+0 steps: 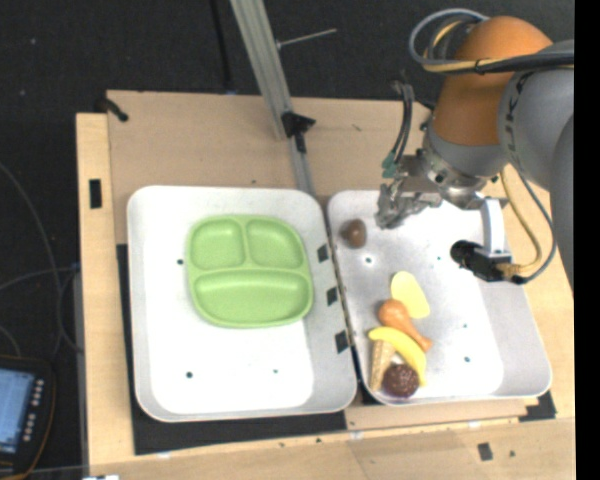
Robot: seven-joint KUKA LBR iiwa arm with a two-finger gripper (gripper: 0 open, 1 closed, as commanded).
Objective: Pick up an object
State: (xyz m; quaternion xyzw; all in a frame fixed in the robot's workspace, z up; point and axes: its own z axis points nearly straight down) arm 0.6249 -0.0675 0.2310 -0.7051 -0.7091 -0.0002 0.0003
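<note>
Two white bins sit side by side on the worktop (210, 138). In the left bin (160, 368), a green tray (250, 271) with three sections lies in the upper middle. The right bin (500, 348) has a small brown ball (353, 232) near its upper left corner. Lower down, close together, are a yellow slice (410, 294), an orange toy (401, 320), a yellow banana (400, 346) and a dark purple lump (401, 379) beside a tan cone shape. The gripper (392, 211) hangs over the upper part of the right bin, just to the right of the brown ball. I cannot tell if its jaws are released or clenched, and nothing shows between them.
</note>
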